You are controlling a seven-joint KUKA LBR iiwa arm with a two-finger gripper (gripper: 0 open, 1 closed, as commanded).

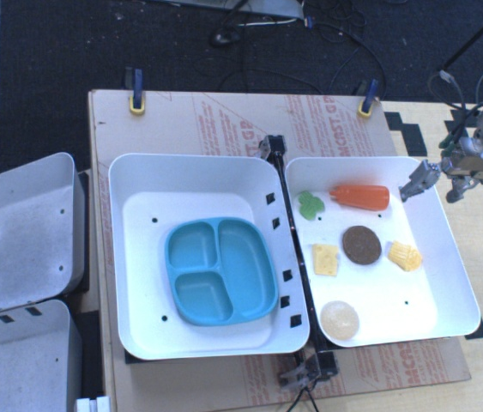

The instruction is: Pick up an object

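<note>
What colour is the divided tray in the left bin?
Light blue; the divided tray shows clearly in the camera view.

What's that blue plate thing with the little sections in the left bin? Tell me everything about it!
The blue divided tray looks like smooth plastic, a rounded rectangle with three compartments: a small one at top left, another at bottom left, and a long one down the right side. All three look bare. It lies flat and right side up, slightly turned, near the middle of the left white bin, resting on its floor. Nothing else touches it.

Robotics lab, clamped board bench (224, 127), two white bins (129, 187), loose cables (344, 33) on dark floor
</note>
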